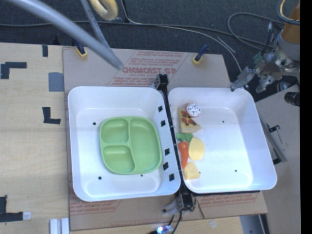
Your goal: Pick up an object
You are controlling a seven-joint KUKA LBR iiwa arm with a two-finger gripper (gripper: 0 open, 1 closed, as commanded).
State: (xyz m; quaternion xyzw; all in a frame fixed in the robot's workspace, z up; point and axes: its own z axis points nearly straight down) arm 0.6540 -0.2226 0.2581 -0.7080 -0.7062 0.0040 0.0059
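Note:
The right bin (243, 145) holds several toy foods along its left wall: a white speckled ball (193, 109), a pizza slice (187, 123), an orange carrot (183, 151), a round yellow piece (197, 149) and a yellow cheese wedge (191, 171). A green divided plate (130, 145) lies in the left bin (83, 130). My gripper (252, 80) hovers over the right bin's far right corner, well away from the foods. It is open, with nothing between its fingers.
Both bins rest on a cardboard sheet (146, 65) held by two yellow clamps (80, 51) (199, 57). A grey pole (63, 23) crosses the upper left. Black cables (214, 33) run behind the bins. The right bin's middle and right floor are bare.

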